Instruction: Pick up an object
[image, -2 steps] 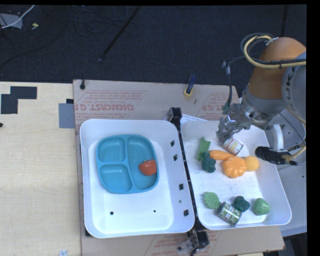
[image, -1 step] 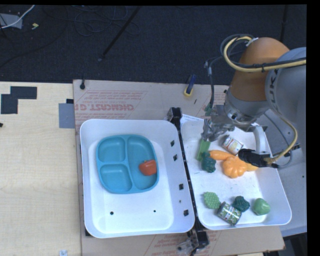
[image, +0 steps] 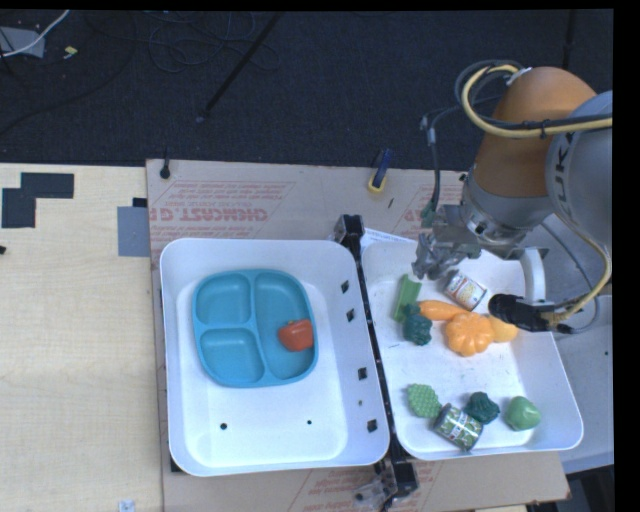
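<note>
My gripper (image: 432, 262) hangs over the upper part of the right bin (image: 560, 400), just above and right of a green block (image: 407, 294). A small tin can (image: 466, 291) lies just right of the gripper. Below it are a dark green broccoli-like piece (image: 416, 328), an orange carrot-like piece (image: 437, 310) and an orange-yellow toy (image: 474, 333). I see nothing between the gripper's fingers.
Along the right bin's front lie a green textured piece (image: 423, 401), a second can (image: 458, 427), a dark green lump (image: 483, 407) and a light green ball (image: 521, 412). The left bin (image: 190, 440) holds a blue divided plate (image: 250, 327) with a red-orange item (image: 295, 335).
</note>
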